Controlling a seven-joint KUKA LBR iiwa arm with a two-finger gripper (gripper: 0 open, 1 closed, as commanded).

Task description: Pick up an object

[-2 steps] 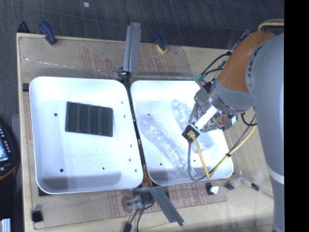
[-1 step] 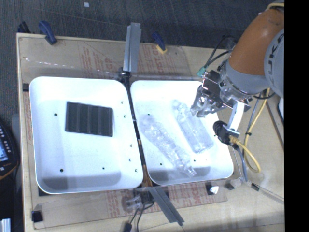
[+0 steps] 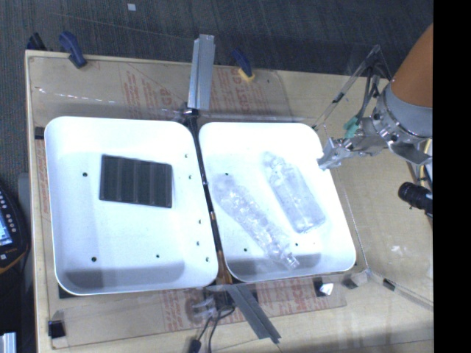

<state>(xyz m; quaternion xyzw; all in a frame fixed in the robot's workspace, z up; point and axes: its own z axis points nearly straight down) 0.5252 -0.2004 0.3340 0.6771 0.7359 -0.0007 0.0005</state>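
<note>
Two clear plastic bottles lie in the right bin (image 3: 335, 197): one (image 3: 294, 193) near its centre, the other (image 3: 250, 215) at about seven o'clock from it, nearly touching. The hand (image 3: 331, 155) hovers over the bin's three o'clock rim, gripping nothing; how far it is open cannot be told. Slick, round bottles could roll or squirt from a pinch, and the rim could catch the fingers

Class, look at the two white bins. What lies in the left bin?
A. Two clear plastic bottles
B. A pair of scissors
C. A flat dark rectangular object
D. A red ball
C: a flat dark rectangular object lies alone in the left bin, while the two clear plastic bottles lie in the right bin.
</note>
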